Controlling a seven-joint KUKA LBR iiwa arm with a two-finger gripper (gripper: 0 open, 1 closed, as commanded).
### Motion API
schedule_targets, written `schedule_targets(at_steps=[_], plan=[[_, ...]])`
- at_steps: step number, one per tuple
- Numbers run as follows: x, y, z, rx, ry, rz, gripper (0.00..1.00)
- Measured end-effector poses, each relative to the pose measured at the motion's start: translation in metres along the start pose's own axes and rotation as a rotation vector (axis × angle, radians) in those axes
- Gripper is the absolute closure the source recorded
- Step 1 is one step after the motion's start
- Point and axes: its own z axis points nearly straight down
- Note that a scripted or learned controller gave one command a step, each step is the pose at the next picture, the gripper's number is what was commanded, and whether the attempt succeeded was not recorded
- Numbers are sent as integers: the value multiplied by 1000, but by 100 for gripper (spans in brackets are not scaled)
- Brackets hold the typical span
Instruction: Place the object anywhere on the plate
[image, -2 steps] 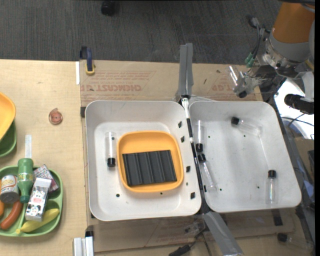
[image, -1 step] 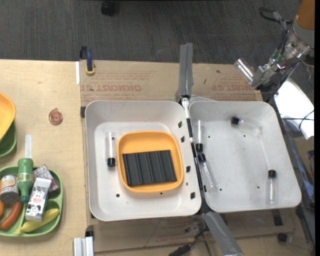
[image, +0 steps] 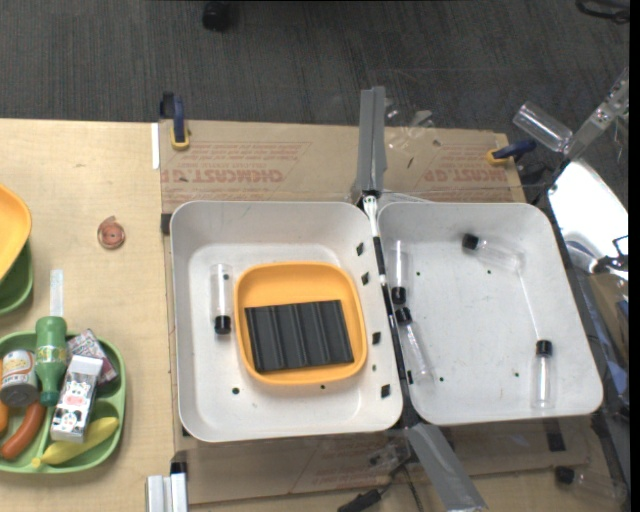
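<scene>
Cardboard sheet (image: 330, 160): brown, lying under both bins; red print runs upside down in this view, reading roughly "CHEMCAST GP" at left, with the same print partly readable at right.
Toy carton (image: 72, 398): white with black spots; its print is too small to read.
Toy can (image: 16, 370): the label is too small to read.
Object (image: 300, 335): a flat, black, rectangular piece with lengthwise ribs and a matte surface.
Object's place: lying flat on the plate, roughly centred, slightly toward the near rim.
Plate (image: 298, 276): a yellow-orange, rounded square that sits in the middle of the left bin.
Left bin (image: 195, 400): white and shallow; a clear tube with a black cap (image: 220, 297) lies just beside the plate's left edge.
Right bin (image: 470, 390): white; more clear black-capped tubes lie apart along its walls.
Green tray (image: 105, 440): on the wooden bench, well left of the bins, holding the toy food and a green bottle (image: 50, 352).
Gripper: whether spread or pressed together cannot be told, so no place is given relative to it.
</scene>
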Motion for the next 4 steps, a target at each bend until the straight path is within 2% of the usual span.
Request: schedule_targets(at_steps=[1,2,3,4], plan=[[-11,-20,-55,-1,1,-167,100],[-11,-20,-55,-1,1,-167,0],[51,-30,-39,-2,3,-566,0],[-3,-26,73,-3,1,-733,0]])
